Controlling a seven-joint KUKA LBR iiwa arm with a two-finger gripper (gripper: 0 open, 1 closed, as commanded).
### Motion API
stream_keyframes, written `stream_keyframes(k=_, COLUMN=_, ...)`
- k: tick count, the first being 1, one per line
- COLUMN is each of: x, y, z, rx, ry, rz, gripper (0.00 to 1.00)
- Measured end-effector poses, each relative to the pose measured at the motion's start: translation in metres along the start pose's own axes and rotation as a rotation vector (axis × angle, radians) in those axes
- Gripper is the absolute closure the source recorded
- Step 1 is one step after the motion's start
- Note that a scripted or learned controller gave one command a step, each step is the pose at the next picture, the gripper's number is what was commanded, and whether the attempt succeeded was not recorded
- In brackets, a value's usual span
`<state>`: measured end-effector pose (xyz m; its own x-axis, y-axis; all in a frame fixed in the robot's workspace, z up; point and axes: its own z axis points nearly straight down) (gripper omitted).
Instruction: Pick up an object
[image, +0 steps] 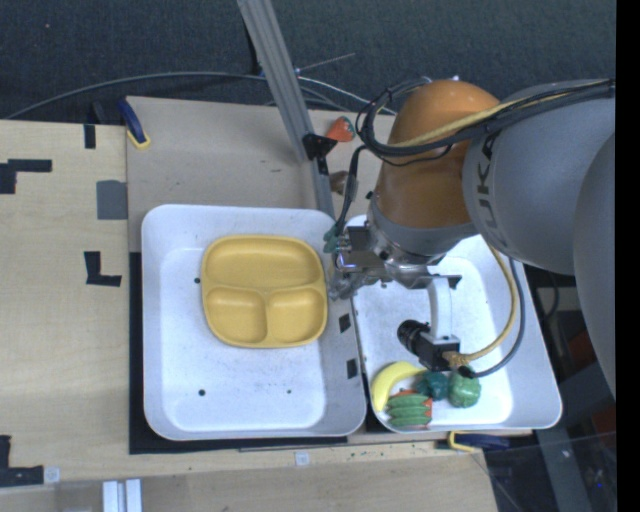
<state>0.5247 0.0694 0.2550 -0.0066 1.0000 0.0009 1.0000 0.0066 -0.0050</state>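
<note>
Yellow toy banana (393, 378) and green plastic toys (450, 388) crowd the right white bin's (500, 290) near corner. Pincer (343, 265), seemingly by the divide, opening not discernible. A grab could strike the wall or slip.

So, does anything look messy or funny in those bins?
Nothing looks spilled or broken. The yellow plate lies flat in the left bin. The only funny bit is that the little toys, yellow and green, are all bunched together in one corner of the right bin.
</note>
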Motion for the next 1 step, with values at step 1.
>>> stream_keyframes(k=1, x=-0.003, y=0.0012, z=-0.0005, rx=-0.002, ry=-0.001, rz=0.004, gripper=0.0)
